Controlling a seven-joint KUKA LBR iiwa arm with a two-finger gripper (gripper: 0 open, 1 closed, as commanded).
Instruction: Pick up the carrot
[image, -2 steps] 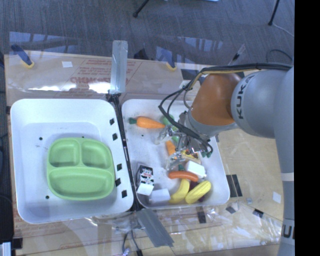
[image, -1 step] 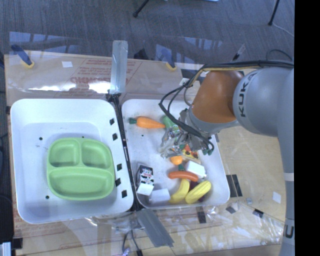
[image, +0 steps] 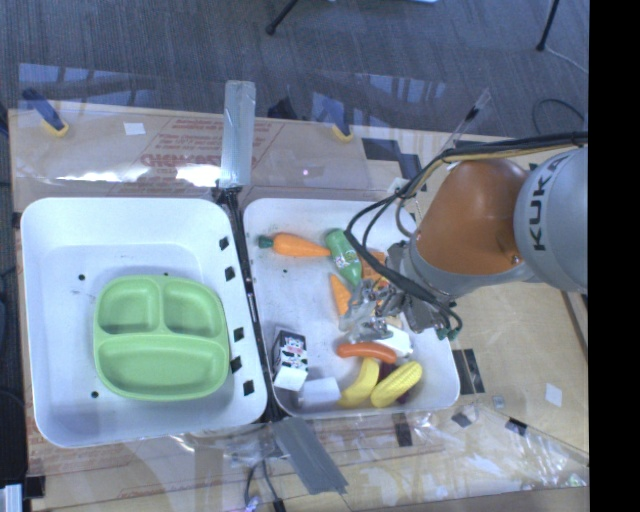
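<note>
A: Orange and long with a green top, the plastic carrot (image: 297, 245) lies at the back of the right white bin (image: 262, 310), near the green bottle (image: 345, 257).

B: Does the metal gripper (image: 366, 312) have it?

A: No. It hangs apart from it, above the red hot dog (image: 366, 351). I cannot tell how its jaws stand.

B: And the left white bin (image: 45, 260)?

A: A green divided plate (image: 160, 338).

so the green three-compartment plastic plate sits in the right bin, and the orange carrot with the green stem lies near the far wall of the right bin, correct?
One thing is off: the green three-compartment plastic plate sits in the left white bin, not the right one. The camera view shows it alone there. The rest stands: the orange carrot with the green stem lies near the far wall of the right white bin.
</note>
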